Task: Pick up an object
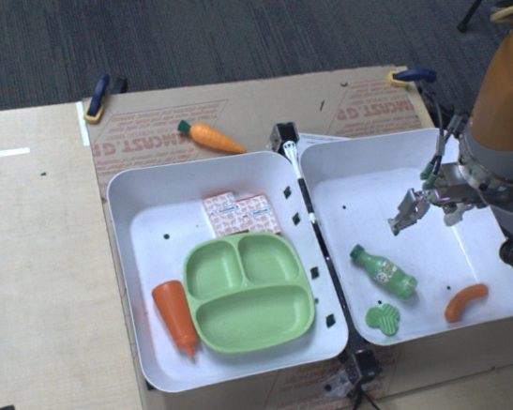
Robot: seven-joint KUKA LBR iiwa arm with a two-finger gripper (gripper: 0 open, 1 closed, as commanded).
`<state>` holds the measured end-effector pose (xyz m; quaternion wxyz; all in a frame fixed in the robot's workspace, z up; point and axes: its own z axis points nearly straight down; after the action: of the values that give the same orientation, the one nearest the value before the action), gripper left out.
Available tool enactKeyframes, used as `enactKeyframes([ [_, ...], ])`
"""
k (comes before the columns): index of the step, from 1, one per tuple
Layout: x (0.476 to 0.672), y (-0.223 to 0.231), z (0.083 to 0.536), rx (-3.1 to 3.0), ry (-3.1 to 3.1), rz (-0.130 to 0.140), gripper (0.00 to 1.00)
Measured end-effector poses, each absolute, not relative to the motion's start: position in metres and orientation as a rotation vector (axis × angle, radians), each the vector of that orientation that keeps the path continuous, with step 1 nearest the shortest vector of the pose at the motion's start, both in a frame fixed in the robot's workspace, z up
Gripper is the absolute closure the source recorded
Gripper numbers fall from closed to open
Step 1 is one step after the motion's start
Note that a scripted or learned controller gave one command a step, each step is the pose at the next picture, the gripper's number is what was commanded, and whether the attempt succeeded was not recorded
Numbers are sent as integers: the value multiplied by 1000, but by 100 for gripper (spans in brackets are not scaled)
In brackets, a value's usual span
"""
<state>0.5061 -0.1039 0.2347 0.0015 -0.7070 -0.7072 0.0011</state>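
My gripper hangs over the middle of the right bin, open, with nothing between its fingers. Below and to its left a small green bottle lies on its side on the bin floor. A flat green leaf-shaped piece rests near the bin's front wall. An orange sausage sits at the front right corner. The gripper touches none of them.
The left bin holds a green divided plate, an orange carrot-like piece by its left wall and a red-and-white packet at the back. A toy carrot lies on the cardboard behind the bins.
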Motion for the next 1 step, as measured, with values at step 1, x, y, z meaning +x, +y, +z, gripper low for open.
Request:
enactKeyframes([
  [1,478,-58,192,-1770,-2595,0,0],
])
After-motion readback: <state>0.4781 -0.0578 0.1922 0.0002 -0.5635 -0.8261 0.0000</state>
